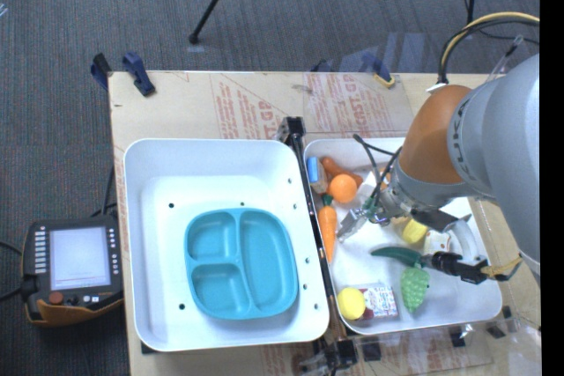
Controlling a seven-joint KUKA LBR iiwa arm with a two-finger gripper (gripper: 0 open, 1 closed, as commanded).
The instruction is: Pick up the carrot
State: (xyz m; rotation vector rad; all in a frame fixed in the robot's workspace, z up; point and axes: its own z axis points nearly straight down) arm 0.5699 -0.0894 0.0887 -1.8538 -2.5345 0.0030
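Note:
The carrot (328, 230) is a slim orange piece with a green top, lying lengthwise against the left wall of the right bin (480, 299). My gripper (352, 221) hovers just to the carrot's right, near its upper half. Its fingers are spread open with nothing between them. The grey arm with its orange band (436, 145) reaches in from the right and hides part of the bin's back.
An orange ball (343, 188) and another orange piece (331, 165) lie just behind the carrot. A lemon (352, 303), pink packet (382, 301), bumpy green fruit (414, 287), dark green vegetable (398, 255) and yellow piece (414, 232) share the bin. The left bin (141, 189) holds a blue divided plate (241, 262).

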